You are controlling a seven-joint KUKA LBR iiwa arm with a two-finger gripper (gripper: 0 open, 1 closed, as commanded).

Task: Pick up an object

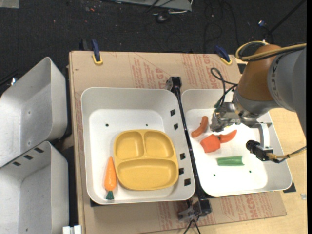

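Tool (220,124) above glossy red pepper (214,141) — finger spread perhaps narrow, can't tell.

Arm (287,77) cut at right edge

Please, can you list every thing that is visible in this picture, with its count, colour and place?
White bins: two, side by side on the bench, left one and right one.
Divided plate: one, yellow, three compartments, in the left bin.
Carrot: one, orange with a green end, in the left bin, along the plate's left edge.
Sausage: one, orange-red, right bin, near its left wall.
Orange piece: one, orange-red, right bin, below the end effector.
Green piece: one, green, long, right bin, below the orange piece.
Blue clamps: two, at the board's far edge.
Arm: one, grey with an orange band, from the right.
End effector: one, dark, over the right bin.
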